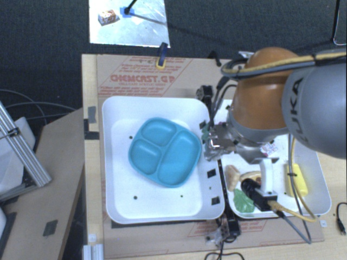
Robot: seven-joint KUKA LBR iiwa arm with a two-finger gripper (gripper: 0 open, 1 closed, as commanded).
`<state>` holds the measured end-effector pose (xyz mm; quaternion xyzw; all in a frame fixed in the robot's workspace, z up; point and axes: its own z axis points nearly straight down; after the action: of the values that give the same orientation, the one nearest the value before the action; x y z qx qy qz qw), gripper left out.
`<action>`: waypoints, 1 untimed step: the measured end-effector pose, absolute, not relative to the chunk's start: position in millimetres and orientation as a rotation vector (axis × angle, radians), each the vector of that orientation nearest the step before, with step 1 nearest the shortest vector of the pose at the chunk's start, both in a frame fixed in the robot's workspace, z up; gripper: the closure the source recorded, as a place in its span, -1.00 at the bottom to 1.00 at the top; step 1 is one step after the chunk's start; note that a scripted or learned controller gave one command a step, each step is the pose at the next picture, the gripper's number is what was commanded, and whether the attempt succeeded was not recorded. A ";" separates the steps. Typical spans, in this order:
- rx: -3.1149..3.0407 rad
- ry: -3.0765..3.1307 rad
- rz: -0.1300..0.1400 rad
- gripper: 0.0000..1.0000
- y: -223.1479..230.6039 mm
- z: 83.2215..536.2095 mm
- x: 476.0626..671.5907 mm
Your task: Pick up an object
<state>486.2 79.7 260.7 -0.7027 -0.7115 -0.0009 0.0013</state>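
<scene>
The grey end effector [217, 143], its grip state impossible to tell, is being hung beside the blue three-compartment plastic plate [164, 151]; the bin wall [209, 124] is being risked.

Blue divided plate [164, 151] in white bin [116, 145]; yellow object [297, 179], green object [242, 201] beside.

Seemingly "CHEMCAST GP" on brown board [142, 76]

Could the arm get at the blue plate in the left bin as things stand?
Probably yes. The blue plate lies alone and uncovered in the left bin, nothing on it or over it. The arm hangs over the right bin, just past the divide, so a short sideways move looks unobstructed.
</scene>
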 end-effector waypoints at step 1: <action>-2.211 -2.230 -0.001 1.00 116.7 250.9 486.2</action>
<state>486.2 116.7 250.9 -0.7041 -0.7101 -0.0003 0.0006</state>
